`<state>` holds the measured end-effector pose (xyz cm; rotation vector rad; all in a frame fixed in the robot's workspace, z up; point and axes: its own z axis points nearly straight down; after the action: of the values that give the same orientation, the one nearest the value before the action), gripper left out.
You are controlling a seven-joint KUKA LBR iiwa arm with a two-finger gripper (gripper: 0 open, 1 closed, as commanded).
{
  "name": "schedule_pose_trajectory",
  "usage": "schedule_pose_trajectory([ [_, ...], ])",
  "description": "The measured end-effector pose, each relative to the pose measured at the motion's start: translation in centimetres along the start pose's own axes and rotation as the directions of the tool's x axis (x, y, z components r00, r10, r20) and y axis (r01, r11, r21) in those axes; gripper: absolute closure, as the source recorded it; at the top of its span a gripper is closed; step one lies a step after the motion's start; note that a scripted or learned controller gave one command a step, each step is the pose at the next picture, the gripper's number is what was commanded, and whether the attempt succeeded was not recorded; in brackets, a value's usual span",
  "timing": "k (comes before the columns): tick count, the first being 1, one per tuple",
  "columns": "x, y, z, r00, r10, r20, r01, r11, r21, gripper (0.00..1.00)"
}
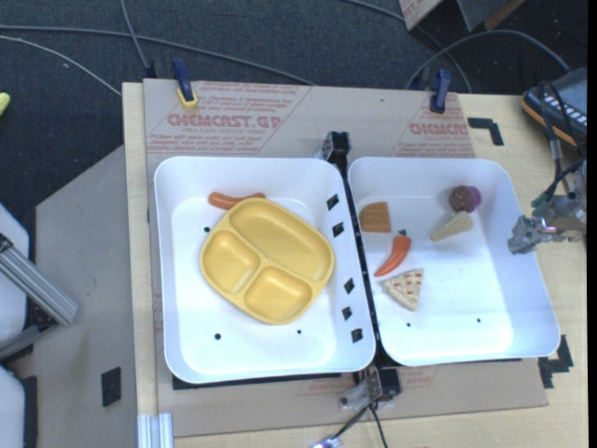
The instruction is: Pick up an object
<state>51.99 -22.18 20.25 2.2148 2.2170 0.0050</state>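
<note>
Cheese wedge (pixel 452 227) in right bin (pixel 485 339), near hand (pixel 528 235); grip state unclear

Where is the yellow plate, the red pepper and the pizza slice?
Yellow plate (pixel 268 259): camera view, on its centre ridge.
Red pepper (pixel 395 256): camera view, mid-body.
Pizza slice (pixel 407 288): camera view, middle of the topping.

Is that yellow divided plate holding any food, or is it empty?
Empty. The yellow plate shows three bare compartments; an orange sausage-like item lies beside its upper edge, in the left bin.
</note>
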Motion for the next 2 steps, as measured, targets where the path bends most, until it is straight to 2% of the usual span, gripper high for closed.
schedule_pose_trajectory([
  [1,0.0,0.1,-2.7,1.000,0.000,-0.002,0.000,1.000,0.004,1.00],
  [2,5.7,0.8,-1.8,1.000,-0.005,-0.007,0.005,1.000,0.009,1.00],
])
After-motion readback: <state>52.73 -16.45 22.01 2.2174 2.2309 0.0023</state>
